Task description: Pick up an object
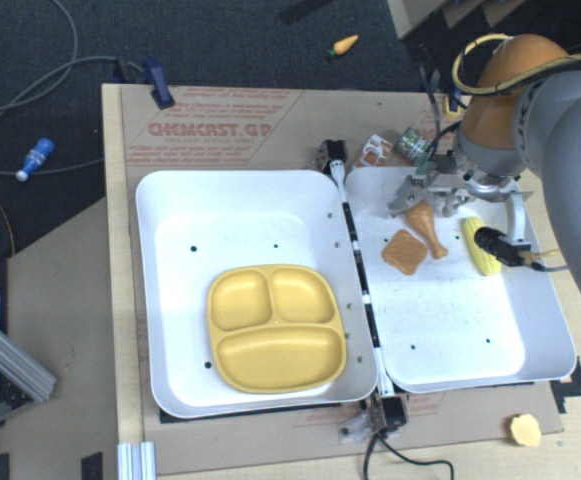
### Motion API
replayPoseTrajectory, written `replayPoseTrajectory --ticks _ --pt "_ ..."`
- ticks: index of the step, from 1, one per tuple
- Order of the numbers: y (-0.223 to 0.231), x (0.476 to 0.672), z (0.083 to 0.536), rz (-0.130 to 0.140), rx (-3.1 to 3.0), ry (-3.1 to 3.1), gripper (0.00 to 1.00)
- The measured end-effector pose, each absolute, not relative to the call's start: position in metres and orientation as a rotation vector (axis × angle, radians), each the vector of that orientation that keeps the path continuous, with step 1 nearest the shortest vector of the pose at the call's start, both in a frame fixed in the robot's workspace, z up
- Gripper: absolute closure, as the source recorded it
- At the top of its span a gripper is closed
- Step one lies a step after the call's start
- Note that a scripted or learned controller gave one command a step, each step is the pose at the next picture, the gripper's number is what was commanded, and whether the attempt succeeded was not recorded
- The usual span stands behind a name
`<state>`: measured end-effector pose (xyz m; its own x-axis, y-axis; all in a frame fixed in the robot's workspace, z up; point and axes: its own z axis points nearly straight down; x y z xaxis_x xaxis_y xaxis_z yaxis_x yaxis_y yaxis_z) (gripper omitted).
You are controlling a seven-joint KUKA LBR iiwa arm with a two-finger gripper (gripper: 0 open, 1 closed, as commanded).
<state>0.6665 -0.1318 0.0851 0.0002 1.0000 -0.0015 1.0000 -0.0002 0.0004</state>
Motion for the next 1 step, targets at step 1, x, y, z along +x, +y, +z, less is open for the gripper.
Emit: replayPoseTrajectory --ticks 1 --pt "-0.1311 0.6674 0.0959 0.001 2.217 2.221 1.0"
